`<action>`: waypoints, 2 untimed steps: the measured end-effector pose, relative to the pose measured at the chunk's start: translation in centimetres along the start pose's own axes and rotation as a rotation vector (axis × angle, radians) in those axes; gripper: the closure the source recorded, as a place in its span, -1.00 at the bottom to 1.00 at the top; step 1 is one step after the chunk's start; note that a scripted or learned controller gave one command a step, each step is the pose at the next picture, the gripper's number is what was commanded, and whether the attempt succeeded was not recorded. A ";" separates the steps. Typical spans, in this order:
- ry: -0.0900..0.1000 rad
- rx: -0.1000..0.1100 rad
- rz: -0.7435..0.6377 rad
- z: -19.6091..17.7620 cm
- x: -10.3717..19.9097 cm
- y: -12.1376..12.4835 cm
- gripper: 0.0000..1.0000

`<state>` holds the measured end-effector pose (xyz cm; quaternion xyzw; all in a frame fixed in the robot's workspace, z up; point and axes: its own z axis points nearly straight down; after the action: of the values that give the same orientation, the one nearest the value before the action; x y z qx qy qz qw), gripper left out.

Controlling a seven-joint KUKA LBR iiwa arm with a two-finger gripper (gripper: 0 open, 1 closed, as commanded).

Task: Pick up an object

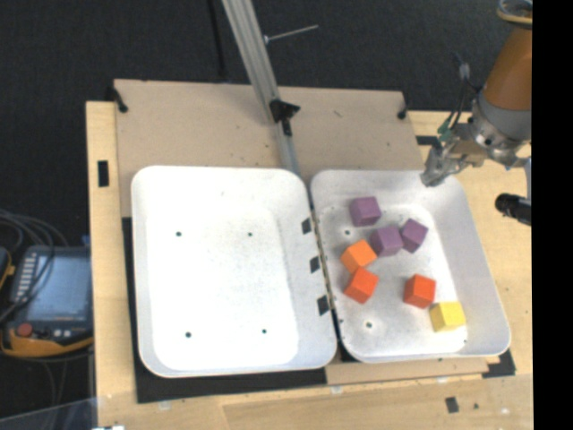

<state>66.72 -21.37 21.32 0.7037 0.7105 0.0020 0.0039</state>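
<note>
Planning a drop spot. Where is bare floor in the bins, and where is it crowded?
Left bin: bare floor between all four walls. Right bin: blocks crowd the middle, purple block down to yellow block; free strip along the far wall near the gripper.

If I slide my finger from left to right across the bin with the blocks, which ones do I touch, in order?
Orange block → purple block by the far rim → purple block → tilted purple block → yellow block.

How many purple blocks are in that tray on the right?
3, all in the right bin. One purple block sits alone toward the back. The second and third touch side by side, just behind the orange block. None appear hidden.
</note>
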 end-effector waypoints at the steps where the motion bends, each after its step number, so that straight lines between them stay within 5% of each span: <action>1: 0.004 0.006 0.003 -1.4 5.4 -1.3 1.00; 2: 0.004 0.007 0.003 -2.7 10.3 -2.3 1.00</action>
<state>64.29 -11.09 23.97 0.7047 0.7095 0.0011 -0.0001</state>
